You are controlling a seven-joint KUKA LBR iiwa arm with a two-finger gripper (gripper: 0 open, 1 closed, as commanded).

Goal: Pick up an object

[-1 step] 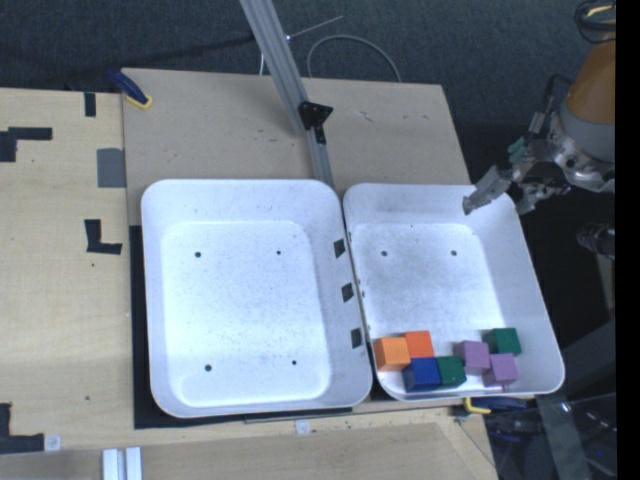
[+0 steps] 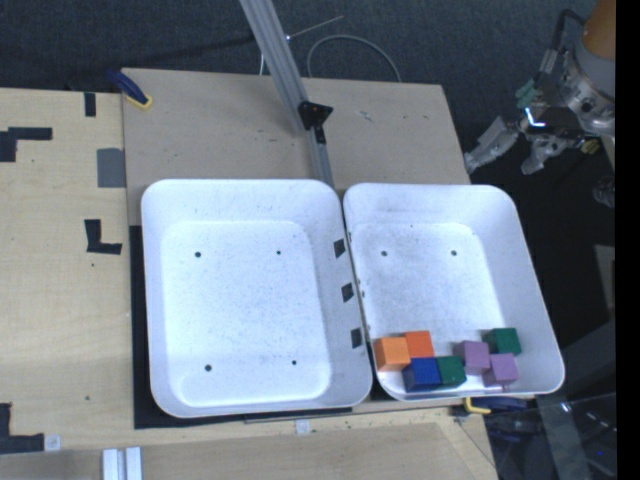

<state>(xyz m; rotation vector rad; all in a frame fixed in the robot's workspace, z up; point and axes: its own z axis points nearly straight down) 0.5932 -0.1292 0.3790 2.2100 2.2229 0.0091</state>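
Two shallow white plastic bins sat side by side, the left bin [image 2: 165, 268] at nine o'clock and the right bin [image 2: 500, 230] at three o'clock. Seven small cubes were clustered at the right bin's six o'clock edge: two orange cubes [image 2: 392, 352], one blue cube [image 2: 424, 372], two green cubes [image 2: 503, 341] and two purple cubes [image 2: 472, 354].

Bench [image 2: 220, 133]: you see tan board | left bin [image 2: 240, 293] lies on it | right bin [image 2: 440, 288] touching left bin's right side
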